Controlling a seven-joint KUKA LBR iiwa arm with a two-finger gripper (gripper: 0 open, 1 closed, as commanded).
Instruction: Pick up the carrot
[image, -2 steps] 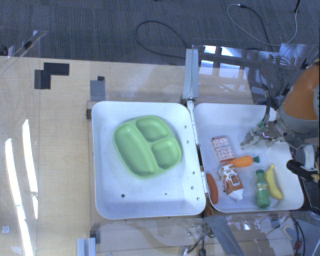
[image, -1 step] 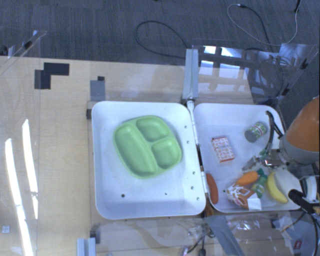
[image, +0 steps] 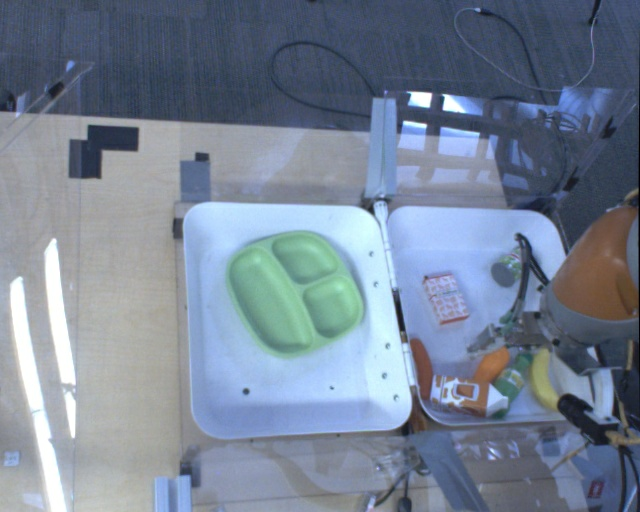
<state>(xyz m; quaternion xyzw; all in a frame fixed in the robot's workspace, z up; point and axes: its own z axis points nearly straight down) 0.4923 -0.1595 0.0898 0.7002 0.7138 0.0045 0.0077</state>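
Tabletop (image: 100, 330): a pale wooden surface is seen, carrying two shallow white bins side by side.
Left bin (image: 215, 390): a green divided plate (image: 295, 292) with three compartments is seen lying near its middle.
Right bin (image: 450, 235): several small things are gathered toward its near edge, with the arm reaching in from the right.
Carrot (image: 491, 365): an orange tapered piece is seen in the near part of the right bin, just below the end effector and just above a small carton; whether it is touched by the end effector cannot be told.
End effector (image: 503, 335): it is seen low in the right bin, directly above the carrot; whether it is apart or together cannot be told, and nothing is seen clamped in it.
Arm (image: 600, 275): a grey body with an orange band is seen at the right margin, with a dark cable looped above the wrist.
Carton (image: 462, 395): an orange-and-white box lies at the near wall.
Red sausage-shaped item (image: 422, 368): it lies along the left wall.
Patterned packet (image: 445, 298): it lies flat near the middle of the right bin.
Banana (image: 542, 380): it is seen at the near right corner.
Green item (image: 512, 385): it lies between the carton and the banana.
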